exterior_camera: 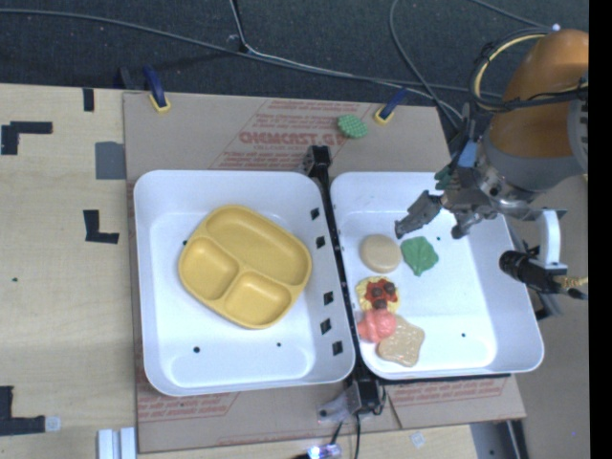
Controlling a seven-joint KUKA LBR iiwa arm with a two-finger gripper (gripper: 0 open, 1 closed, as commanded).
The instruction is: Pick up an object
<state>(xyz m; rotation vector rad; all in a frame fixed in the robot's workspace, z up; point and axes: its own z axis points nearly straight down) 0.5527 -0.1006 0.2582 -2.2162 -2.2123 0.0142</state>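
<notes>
Green toy (419,254) among others in right bin (478,352); yellow tray (245,266) in left bin (163,352); claw (440,220) spread, empty

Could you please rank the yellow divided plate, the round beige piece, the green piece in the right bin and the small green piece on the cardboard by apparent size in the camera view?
1. yellow divided plate
2. round beige piece and green piece in the right bin: too alike to rank
3. small green piece on the cardboard
</notes>
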